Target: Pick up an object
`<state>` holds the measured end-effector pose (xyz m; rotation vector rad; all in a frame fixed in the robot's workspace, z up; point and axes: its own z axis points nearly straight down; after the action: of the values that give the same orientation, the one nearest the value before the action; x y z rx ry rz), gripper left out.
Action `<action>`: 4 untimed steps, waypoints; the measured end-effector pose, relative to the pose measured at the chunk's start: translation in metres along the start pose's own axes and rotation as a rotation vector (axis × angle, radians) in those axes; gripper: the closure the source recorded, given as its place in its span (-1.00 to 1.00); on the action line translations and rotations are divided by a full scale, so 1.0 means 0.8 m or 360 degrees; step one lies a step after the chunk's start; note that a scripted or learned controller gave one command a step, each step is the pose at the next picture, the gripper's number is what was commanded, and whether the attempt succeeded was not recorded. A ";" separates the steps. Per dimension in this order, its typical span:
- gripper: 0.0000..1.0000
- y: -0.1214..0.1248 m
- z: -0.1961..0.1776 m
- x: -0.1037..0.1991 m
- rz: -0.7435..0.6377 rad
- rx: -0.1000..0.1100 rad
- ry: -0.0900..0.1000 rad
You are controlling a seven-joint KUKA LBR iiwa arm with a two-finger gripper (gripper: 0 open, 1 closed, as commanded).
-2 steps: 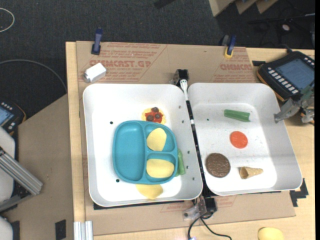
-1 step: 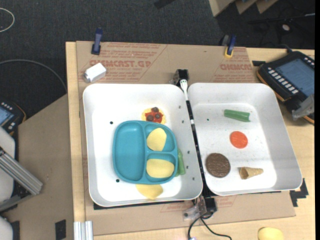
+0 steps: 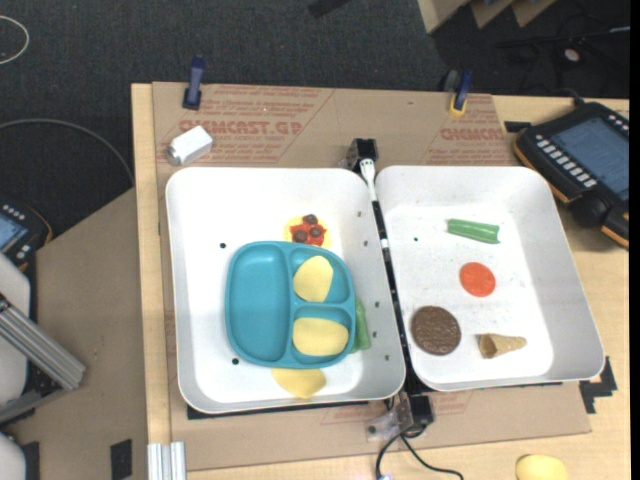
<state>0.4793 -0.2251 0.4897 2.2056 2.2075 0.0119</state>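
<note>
The right bin [image 3: 560,363] holds a green pod-shaped piece [image 3: 472,230], a flat red-orange disc [image 3: 478,279], a brown round cookie [image 3: 436,330] and a small tan cone [image 3: 500,345]. In the left bin [image 3: 190,278] lies a teal divided tray [image 3: 260,303] with two yellow pieces [image 3: 314,278] [image 3: 319,336] in its right compartments. A small orange piece with dark berries [image 3: 308,231] sits just behind the tray, a yellow piece [image 3: 300,380] pokes out at its front edge, and a green sliver [image 3: 361,326] lies along its right side.
A black tablet-like controller [image 3: 585,158] lies on the bench at the far right. Two blue clamps [image 3: 194,80] [image 3: 460,90] hold the cardboard base at the back. A white block [image 3: 190,145] sits behind the left bin. A yellow object [image 3: 540,467] lies at the front right.
</note>
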 end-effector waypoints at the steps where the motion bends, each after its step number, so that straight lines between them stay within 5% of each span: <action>1: 1.00 0.001 -0.002 0.001 0.0000 0.0020 0.0006; 2: 1.00 -0.004 0.142 0.004 0.0003 0.0048 0.0021; 3: 1.00 -0.005 0.224 0.004 0.0003 0.0042 0.0020; 4: 1.00 -0.005 0.258 0.004 0.0002 0.0038 0.0018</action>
<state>0.4792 -0.2235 0.2836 2.2243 2.2240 -0.0022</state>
